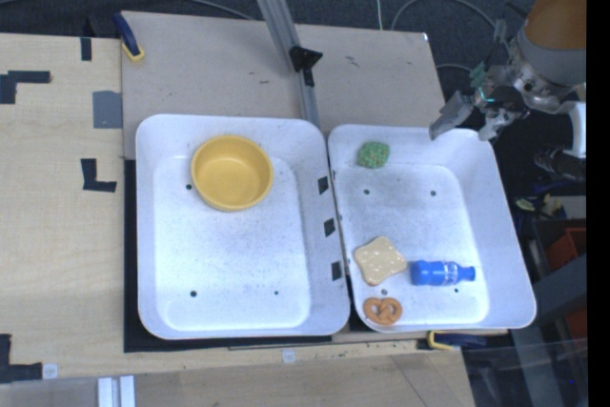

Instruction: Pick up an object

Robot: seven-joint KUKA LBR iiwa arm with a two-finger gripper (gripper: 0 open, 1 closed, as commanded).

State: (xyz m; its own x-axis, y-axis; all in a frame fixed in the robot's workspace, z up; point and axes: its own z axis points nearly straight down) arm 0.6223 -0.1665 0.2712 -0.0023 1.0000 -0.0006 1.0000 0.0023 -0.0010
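Observation:
The right bin point(477, 205) holds a green knobbly ball point(374, 154) at its far left corner, a tan slice of toast point(379, 259), a blue bottle point(440, 273) lying on its side, and a brown pretzel point(383, 310) on the near rim. A yellow bowl point(232, 172) sits in the left bin point(229, 291). My gripper point(464, 118) hangs above the far right corner of the right bin, its two dark fingers apart with nothing between them. It is well away from every object.
A grey metal pole point(276, 5) slants across the board behind the bins. Cables lie on the dark floor at the back. A blue and yellow clamp point(128, 38) sits at the board's far left corner.

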